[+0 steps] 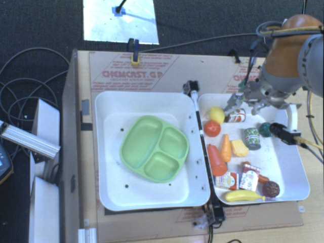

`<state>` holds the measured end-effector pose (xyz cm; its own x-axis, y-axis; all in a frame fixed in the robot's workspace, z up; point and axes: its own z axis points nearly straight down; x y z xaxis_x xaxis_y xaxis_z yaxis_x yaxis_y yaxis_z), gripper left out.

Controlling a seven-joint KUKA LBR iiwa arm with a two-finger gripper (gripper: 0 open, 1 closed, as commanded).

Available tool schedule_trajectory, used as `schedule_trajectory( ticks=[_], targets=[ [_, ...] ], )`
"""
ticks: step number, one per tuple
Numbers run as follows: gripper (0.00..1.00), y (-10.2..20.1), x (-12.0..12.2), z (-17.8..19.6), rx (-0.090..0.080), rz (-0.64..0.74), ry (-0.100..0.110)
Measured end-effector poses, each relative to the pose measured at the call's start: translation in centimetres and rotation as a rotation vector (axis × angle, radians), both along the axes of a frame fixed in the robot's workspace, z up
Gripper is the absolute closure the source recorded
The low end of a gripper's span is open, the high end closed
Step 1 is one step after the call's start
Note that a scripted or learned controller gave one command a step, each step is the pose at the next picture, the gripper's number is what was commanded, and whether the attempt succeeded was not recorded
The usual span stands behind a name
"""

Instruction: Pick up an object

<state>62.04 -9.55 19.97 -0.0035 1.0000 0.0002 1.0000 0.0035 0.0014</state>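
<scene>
The right bin [296, 173] holds several toy foods. At its far side lie a yellow lemon [216, 115] and a small red-and-white can [236, 117] on its side. My gripper [246, 104] hangs over the bin's far edge, just above and right of that can, with nothing visibly between its fingers. A green can [252, 138] and a teal piece [265, 129] sit just in front of the gripper. Further toward the front are a tomato [212, 128], a carrot [226, 147], a cheese wedge [239, 148] and a red pepper [216, 160].
At the right bin's front lie two red-and-white cartons [226, 179] [249, 177], a banana [244, 196] and a dark brown round piece [271, 189]. The left bin [111, 186] holds a green divided plate [154, 148]. A black divider [200, 135] separates the bins.
</scene>
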Motion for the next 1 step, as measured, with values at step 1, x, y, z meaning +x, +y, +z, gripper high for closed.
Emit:
schedule_trajectory(
  ticks=[1],
  targets=[
    [0.0,-5.48,-1.38,-11.52,-0.002,-0.003,-0.001]
  ],
)
